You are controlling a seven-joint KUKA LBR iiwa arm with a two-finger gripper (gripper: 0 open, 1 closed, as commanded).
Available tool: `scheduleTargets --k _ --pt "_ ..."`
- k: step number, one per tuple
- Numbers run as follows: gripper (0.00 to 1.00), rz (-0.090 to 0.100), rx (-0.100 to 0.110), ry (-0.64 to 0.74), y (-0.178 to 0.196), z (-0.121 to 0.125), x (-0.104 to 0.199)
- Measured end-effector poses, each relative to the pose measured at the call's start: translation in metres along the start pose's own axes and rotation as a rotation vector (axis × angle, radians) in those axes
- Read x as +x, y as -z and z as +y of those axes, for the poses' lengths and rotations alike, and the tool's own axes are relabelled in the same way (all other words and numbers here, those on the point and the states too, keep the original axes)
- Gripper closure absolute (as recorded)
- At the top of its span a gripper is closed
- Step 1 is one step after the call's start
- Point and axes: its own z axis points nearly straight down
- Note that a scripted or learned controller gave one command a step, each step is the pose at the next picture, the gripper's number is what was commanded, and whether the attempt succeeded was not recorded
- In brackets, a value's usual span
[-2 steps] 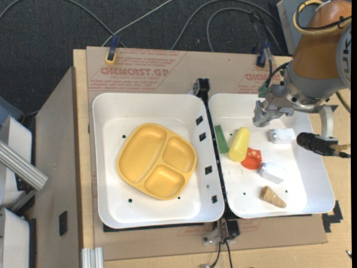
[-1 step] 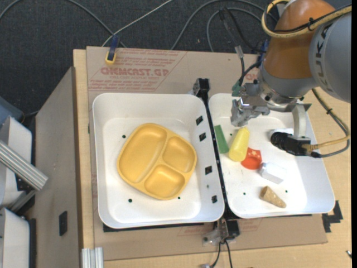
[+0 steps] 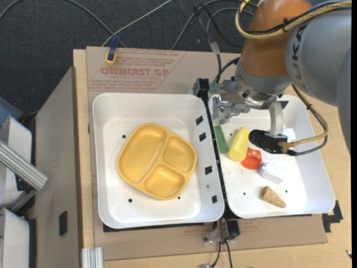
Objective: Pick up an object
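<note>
The green piece (image 3: 221, 139) is lying in the right bin (image 3: 312, 205), hard against the wall that bin shares with its neighbour, towards the far edge of the bench (image 3: 139, 66), and it looks the likeliest thing to pick. The arm (image 3: 279, 32) is leaning in over the bench's far right corner, its orange band sitting above the wrist. The left bin (image 3: 100, 149) is taking up the middle of the bench and carrying a yellow divided plate (image 3: 157, 161). The gripper (image 3: 226, 109) is hanging just above the far end of the green piece; whether it is open or closed I cannot tell, and nothing is showing as held. Just beside the green piece a yellow piece (image 3: 240, 144) is lying, with a red piece (image 3: 252, 159) touching its near end. A white block (image 3: 271, 175) is sitting close by, and a tan wedge (image 3: 273, 197) is resting apart, towards the bench's near edge. To do this step well, I judge the gripper should be coming straight down astride the green piece's narrow width, keeping clear of the bin wall on one side and the yellow piece on the other, and closing only once it is fully low; crowding either neighbour is risking a glancing, empty grasp.
</note>
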Motion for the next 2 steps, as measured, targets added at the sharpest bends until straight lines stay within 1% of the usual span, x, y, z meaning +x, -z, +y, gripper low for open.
scheduleTargets --k 1,2 --pt "1.00 0.000 0.003 -0.001 -0.0199 0.0082 0.0497" --pt "0.00 -0.001 0.002 -0.004 -0.0188 0.0081 0.0472"
